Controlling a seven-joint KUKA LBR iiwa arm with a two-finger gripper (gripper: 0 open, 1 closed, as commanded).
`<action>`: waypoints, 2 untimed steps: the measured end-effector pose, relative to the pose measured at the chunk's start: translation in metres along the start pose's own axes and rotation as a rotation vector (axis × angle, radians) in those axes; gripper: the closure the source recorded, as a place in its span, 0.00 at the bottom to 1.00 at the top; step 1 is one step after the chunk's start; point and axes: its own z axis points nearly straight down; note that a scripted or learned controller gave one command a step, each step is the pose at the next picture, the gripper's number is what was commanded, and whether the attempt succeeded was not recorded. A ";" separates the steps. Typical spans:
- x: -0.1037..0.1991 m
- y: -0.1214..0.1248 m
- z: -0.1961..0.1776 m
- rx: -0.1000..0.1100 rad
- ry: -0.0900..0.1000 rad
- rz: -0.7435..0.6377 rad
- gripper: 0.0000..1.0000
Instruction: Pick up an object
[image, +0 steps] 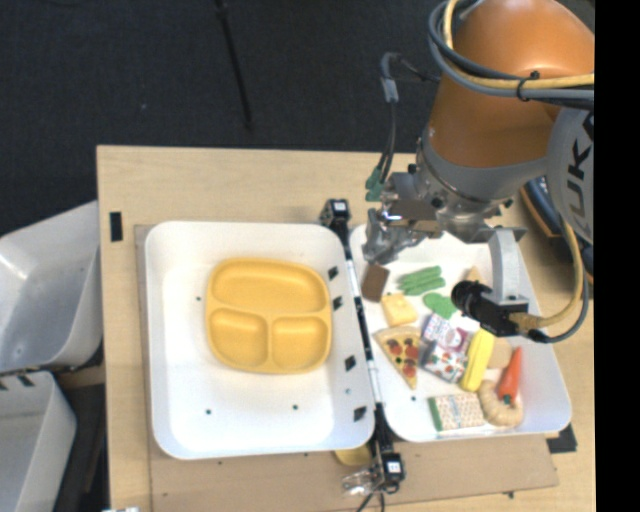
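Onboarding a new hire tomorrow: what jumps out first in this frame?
The arm's big orange band at top right, hanging over the right bin. Next, the yellow divided plate alone in the left bin. Then the heap of toy food in the right bin: pizza slice, carrot, green beans, with the end effector above that bin's upper left corner.
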 end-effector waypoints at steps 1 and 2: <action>-0.059 -0.033 0.013 0.010 -0.004 0.008 1.00; -0.070 -0.041 0.022 0.010 -0.004 0.006 1.00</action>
